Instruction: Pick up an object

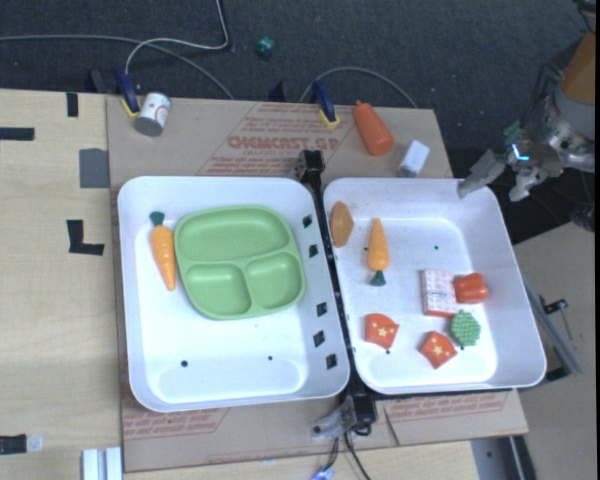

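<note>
White plastic is what catches the eye: two shallow bins sit edge to edge, and the right bin (pixel 500 258) holds nearly everything worth grabbing. Taking that bin as the landmark, a small carrot (pixel 378 247) lies near its upper left with a brownish potato-like piece (pixel 340 224) just beside it against the left wall; a pink box (pixel 437 292) and a red piece (pixel 470 288) touch each other toward its right side, a green bumpy item (pixel 465 328) sits just below them, and two red pieces (pixel 381 330) (pixel 438 348) rest along its lower half. They lie loose and scattered, spaced so a claw can likely drop between them. The gripper (pixel 500 173) hangs just outside the bin's upper right corner, its fingers spread apart with nothing between them, apparently poised before choosing a target.
</note>
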You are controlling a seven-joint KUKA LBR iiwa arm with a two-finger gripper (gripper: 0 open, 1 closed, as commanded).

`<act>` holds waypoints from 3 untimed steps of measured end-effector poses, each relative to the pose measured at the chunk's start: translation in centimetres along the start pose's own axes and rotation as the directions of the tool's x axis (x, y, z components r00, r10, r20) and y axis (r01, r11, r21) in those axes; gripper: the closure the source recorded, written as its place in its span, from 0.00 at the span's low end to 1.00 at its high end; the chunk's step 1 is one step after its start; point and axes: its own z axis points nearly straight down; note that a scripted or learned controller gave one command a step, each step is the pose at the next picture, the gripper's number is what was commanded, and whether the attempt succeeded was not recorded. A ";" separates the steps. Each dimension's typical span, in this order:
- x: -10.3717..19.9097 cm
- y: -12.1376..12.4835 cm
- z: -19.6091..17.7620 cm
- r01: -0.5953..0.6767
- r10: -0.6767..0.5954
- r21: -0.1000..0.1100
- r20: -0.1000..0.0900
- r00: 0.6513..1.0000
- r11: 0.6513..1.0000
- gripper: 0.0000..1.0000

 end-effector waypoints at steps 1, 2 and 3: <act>10.2 -1.8 15.6 0.001 -0.001 0.004 -0.003 1.000 1.000 0.00; 11.7 -1.8 17.2 0.000 0.000 -0.002 0.002 1.000 1.000 0.00; 12.3 2.5 17.2 0.000 0.000 -0.003 0.001 1.000 1.000 0.00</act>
